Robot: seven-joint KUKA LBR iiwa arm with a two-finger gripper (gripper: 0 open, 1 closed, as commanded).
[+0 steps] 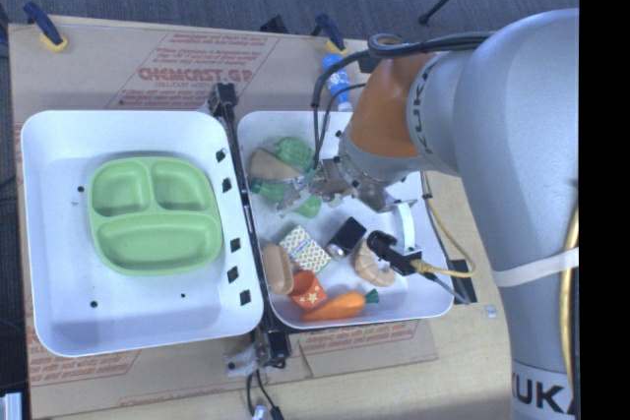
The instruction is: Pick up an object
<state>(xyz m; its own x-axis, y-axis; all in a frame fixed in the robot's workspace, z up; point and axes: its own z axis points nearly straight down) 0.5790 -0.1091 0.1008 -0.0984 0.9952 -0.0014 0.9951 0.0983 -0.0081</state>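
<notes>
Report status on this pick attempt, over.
Tool low in right bin, among green toys. Grip unconfirmed. Carrot, checkered block untouched nearby. Green tray in left bin.

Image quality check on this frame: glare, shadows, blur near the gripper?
Camera view: the white bins look bright and nearly washed out; the green tray throws a soft shadow; the gripper is small and blurry among the toys, so its fingers are hard to read; the carrot stays sharp.

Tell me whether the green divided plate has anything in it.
Empty. The plate lies flat in the left bin; all three compartments show bare green.
</notes>
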